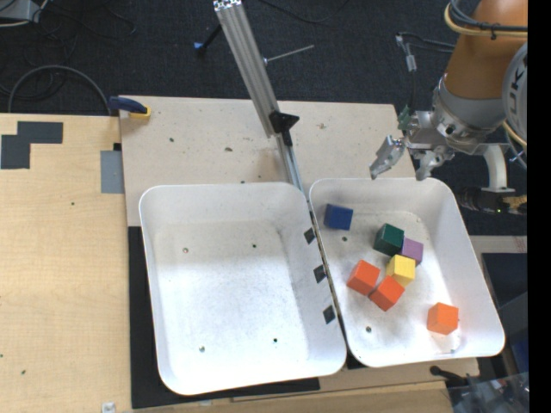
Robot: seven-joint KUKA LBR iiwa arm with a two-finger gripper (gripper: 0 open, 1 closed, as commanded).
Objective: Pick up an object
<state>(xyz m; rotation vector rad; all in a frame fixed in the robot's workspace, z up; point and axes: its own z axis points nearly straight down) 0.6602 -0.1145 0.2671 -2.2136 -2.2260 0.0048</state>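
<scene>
The right bin [465,231] holds several small blocks. A blue one [338,217] lies near its far left corner. A dark green block [389,237], a purple one [412,249] and a yellow one [401,268] cluster in the middle. Two red-orange blocks [364,276] [386,293] sit just in front of them, and an orange block [442,317] lies near the front right. My gripper [403,163] hangs above the bin's far rim, open, with nothing between its two fingers. It stands well above and behind the blocks.
The left bin [172,231] sits beside the right one, joined by black clips along the shared rim. A slanted aluminium post [254,67] rises behind the bins. A blue and yellow clamp [129,107] lies at the board's far left corner.
</scene>
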